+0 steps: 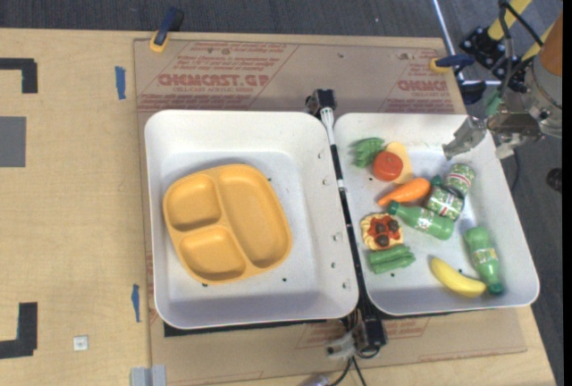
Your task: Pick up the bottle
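The claw [466, 139] hung over the far right corner of the right bin [523, 286]; whether it was released or clenched could not be told, and nothing showed between its tips. Just below it lay a can [459, 178], tilted, touching one bottle [429, 216], a green one with a label that lay on its side near the middle of the bin. A second green bottle [483, 257] lay nearer the bin's right wall, its cap toward the front, beside a banana [457, 278] at the front edge. Left of the first bottle sat a carrot [405, 192], and above that a tomato [388, 164] next to a green leafy piece [366, 149]. A small yellow item with red and dark toppings [382, 230] rested above a green vegetable [390, 260]. In the left bin [170, 130] lay a yellow divided tray [227, 220]. Both bins stood on a cardboard sheet [268, 71] on the tabletop [63, 197].
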Robot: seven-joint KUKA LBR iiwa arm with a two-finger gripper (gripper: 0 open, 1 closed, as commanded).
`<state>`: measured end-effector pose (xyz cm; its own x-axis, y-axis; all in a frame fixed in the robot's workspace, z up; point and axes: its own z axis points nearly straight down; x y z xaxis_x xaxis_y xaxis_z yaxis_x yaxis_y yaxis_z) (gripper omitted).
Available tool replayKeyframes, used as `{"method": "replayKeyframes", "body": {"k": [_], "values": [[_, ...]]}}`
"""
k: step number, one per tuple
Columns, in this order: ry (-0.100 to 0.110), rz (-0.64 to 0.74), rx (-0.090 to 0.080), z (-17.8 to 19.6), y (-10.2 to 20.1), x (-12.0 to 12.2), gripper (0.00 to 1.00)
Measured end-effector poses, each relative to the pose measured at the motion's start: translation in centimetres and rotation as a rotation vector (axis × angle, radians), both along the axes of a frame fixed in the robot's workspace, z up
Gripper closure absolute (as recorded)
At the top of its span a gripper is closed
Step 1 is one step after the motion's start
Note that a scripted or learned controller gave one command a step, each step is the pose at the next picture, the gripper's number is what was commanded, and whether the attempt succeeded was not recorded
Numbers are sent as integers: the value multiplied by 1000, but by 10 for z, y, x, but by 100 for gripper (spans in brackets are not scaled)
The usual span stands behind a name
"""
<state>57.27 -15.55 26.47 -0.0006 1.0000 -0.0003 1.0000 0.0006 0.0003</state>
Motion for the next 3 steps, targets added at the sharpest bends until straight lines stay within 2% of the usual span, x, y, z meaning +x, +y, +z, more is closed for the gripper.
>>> {"method": "replayKeyframes", "body": {"k": [1, 2, 3], "values": [[-15, 315, -8, -139, 13, -31, 0], [2, 485, 2, -154, 21, -90, 0], [-2, 334, 7, -178, -23, -92, 0]]}}
